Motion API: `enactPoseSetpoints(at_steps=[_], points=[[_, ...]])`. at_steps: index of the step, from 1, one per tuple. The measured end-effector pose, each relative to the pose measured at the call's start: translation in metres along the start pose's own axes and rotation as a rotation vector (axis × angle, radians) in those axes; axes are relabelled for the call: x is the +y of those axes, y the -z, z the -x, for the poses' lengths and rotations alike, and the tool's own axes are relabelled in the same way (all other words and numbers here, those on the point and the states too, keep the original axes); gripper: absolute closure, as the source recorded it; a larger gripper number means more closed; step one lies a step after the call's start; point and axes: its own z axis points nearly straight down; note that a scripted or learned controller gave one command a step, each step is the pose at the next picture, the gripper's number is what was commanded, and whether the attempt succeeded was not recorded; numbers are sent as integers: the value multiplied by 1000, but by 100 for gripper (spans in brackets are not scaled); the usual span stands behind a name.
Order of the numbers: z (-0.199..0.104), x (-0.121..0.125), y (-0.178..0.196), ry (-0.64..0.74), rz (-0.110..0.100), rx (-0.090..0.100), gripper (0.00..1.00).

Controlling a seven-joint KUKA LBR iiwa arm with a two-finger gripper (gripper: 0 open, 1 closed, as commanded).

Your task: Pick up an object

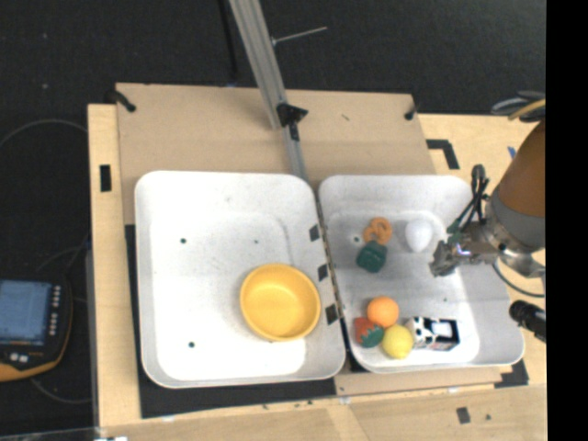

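Right bin [478, 205]: white ball [419, 234] beside tool [447, 260]

We had one camera, fixed high above the bench [257, 136] and looking down at a slant. It stood far enough back to take in both white bins, the left bin [211, 219] and the right bin [478, 338], plus dark floor around the bench. The arm [522, 191] came in from the right edge.
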Motion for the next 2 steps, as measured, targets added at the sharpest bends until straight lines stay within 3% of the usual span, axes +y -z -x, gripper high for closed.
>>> enactPoseSetpoints(at_steps=[1, 2], points=[[1, 1, 9, 0, -4, 1, 100], [-43, 16, 6, 4, -5, 3, 100]])
